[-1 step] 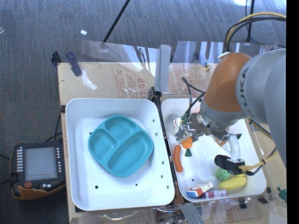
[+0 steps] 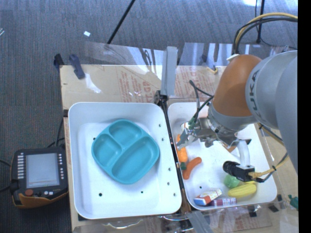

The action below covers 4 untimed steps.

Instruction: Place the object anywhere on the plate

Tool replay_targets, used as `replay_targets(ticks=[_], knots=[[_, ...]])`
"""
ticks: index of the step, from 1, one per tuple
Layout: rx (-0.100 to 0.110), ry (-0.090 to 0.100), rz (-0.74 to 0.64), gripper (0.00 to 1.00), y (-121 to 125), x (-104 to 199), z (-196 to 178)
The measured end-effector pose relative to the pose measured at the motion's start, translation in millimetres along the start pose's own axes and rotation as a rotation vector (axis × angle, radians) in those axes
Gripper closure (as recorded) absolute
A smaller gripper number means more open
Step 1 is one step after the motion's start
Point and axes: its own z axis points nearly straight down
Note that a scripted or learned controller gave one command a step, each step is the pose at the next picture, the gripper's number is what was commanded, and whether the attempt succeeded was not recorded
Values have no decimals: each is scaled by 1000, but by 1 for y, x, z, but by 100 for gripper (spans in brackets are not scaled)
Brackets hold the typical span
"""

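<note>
A blue plate (image 2: pixel 126 151) with three compartments lies in the left white bin (image 2: pixel 82 115), and nothing rests on it. The gripper (image 2: pixel 184 134) hangs low over the left side of the right bin (image 2: pixel 268 178), close to the wall between the bins. Just below it lies an orange carrot-like piece (image 2: pixel 181 155), and a red-orange piece (image 2: pixel 192 166) lies beside that. The wrist hides the gripper's tips, and whether it touches the orange piece is unclear.
At the front of the right bin sit a green item (image 2: pixel 232 181), a yellow banana-like toy (image 2: pixel 242 191) and a small red-and-white box (image 2: pixel 209 197). A black cable connector (image 2: pixel 235 169) hangs off the arm above them. A teach pendant (image 2: pixel 40 174) sits left of the bench.
</note>
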Motion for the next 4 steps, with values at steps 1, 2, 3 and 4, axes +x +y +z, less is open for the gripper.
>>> replay_targets(ticks=[1,2,3,4], knots=[[4,0,-8,100,0,1,-8],[4,0,-9,0,0,1,-8],[8,0,-17,100,0,1,-17],[8,0,-18,0,0,1,-16]])
